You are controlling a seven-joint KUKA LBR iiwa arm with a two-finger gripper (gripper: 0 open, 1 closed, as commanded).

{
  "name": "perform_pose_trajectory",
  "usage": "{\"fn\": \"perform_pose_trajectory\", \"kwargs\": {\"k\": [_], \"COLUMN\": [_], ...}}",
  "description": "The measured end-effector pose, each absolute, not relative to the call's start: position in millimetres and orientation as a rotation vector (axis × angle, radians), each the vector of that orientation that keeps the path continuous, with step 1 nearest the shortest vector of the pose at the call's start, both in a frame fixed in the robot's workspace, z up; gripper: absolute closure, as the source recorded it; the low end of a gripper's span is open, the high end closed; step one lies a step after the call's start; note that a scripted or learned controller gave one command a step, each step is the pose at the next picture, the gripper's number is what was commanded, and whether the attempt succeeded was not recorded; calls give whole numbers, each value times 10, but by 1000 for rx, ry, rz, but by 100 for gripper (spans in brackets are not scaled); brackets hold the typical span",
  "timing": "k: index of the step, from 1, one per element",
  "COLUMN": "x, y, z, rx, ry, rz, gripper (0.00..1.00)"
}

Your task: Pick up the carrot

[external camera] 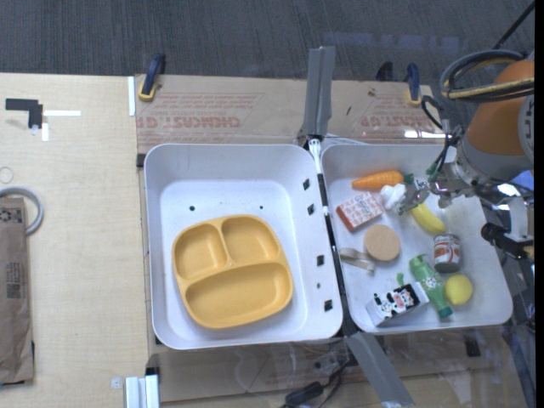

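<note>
Cardboard (280,109) printed with red lettering lay under two white bins on a pale wooden bench (68,228), and dark grey carpet (212,15) filled the far side of the scene. Blue clamps (153,75) gripped the cardboard's far edge. At the bench's left edge sat a brown paper bag (15,287).

The left bin (161,177) carried a yellow divided plate (234,270) — three compartments, lying flat. The right bin (501,300) was crowded: the carrot (377,179) lay on its side at the far end, close to the divider between the bins, leafy tip pointing right. Near it were a red-and-white packet (359,211), a tan round disc (382,244), a banana (427,219), a small can (447,251), a green bottle (431,286), a lemon (459,290) and a black-and-white carton (397,303).

The arm (497,117) reached in from the right, orange band above the wrist. Its gripper (418,192) hung just right of the carrot's leafy end, apparently not touching it — the fingers blurred into the clutter, so I cannot tell whether they were spread or closed.
</note>
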State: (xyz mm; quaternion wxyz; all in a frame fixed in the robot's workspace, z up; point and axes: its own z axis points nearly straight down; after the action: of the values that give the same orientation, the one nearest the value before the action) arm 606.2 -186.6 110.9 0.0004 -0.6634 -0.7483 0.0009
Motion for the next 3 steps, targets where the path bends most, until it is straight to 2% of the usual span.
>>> {"fn": "perform_pose_trajectory", "kwargs": {"k": [1,2,3], "x": [5702,5697,5848], "y": [-1562,-1631,-1577], "z": [1781,1803,1618], "rx": [-1678,-1333,-1046], "ry": [-2656,-2846,-2964], "rz": [1,0,0], "gripper": [0,0,0]}}
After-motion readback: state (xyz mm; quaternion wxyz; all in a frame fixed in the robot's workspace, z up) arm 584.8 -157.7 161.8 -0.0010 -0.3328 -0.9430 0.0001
